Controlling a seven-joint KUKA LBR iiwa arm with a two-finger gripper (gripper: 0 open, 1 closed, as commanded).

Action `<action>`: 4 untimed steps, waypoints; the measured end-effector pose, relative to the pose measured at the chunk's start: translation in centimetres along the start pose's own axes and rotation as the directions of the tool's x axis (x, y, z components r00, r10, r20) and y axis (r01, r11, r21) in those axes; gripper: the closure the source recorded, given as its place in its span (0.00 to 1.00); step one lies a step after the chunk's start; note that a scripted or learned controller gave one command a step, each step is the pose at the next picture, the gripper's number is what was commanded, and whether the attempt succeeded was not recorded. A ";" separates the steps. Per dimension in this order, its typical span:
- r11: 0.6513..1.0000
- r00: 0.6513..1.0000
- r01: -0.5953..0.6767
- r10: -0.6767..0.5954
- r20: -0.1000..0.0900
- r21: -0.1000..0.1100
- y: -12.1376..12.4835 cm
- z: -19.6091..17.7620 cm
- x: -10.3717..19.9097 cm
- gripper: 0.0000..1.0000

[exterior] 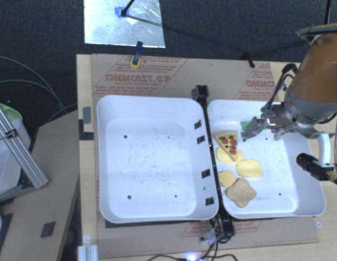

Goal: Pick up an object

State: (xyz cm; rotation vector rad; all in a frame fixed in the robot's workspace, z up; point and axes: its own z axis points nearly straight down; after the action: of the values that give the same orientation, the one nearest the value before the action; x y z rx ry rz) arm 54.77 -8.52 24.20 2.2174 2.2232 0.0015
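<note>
STAGE: approach, nothing lifted | CLAW (254, 128): above right bin (299, 200), finger state cannot be told | TARGET: pizza slice (228, 141) just beside, ungrasped | LEFT: descend, grip, lift

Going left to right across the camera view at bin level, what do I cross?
Left bin → clips on the divider between the bins → pizza slice toy → claw → arm with its orange band. The other yellow and tan pieces sit below the pizza slice toy, overlapping it in left-right position.
</note>
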 end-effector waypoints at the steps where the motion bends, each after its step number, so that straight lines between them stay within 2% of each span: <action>1: 1.000 1.000 -0.001 0.001 -0.002 0.013 -0.7 15.0 0.1 0.00; 2: 1.000 1.000 0.007 -0.007 -0.004 -0.004 -5.0 5.3 7.7 0.00; 3: 1.000 1.000 0.008 -0.009 -0.012 -0.013 -2.3 10.4 4.2 0.00; 4: 1.000 1.000 0.011 -0.011 -0.023 -0.011 -0.5 11.2 3.2 0.00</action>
State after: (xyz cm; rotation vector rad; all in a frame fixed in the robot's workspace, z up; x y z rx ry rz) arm 54.27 -5.28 12.99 2.2107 2.2409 0.0391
